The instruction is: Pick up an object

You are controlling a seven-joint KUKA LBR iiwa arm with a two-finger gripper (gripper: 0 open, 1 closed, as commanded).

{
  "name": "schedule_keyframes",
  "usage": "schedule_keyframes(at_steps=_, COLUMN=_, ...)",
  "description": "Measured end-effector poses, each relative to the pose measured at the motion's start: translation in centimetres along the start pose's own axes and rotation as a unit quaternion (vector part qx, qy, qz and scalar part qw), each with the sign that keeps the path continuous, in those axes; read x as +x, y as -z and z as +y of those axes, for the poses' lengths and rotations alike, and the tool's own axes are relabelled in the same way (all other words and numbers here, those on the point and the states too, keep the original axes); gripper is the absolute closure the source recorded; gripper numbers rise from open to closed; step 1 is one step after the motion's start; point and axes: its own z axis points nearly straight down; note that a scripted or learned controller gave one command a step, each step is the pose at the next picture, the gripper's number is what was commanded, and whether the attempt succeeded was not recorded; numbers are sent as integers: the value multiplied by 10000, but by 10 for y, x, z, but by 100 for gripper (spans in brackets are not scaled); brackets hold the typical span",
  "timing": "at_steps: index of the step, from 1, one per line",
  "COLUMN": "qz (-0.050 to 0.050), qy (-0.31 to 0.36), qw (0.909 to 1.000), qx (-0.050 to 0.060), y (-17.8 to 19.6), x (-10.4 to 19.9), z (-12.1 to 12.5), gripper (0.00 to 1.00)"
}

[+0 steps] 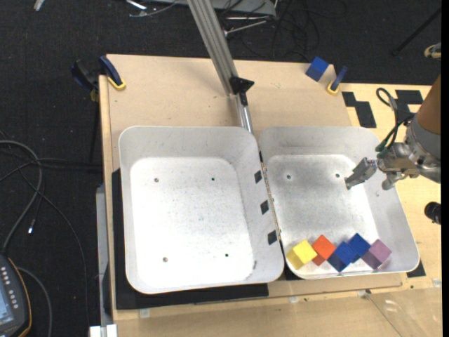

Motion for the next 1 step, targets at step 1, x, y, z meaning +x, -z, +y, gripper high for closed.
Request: schedule_keyframes(at_steps=1, qz=-4, qy=8, qw=10000, qx=-13, y=10, x=0, z=1, gripper=100)
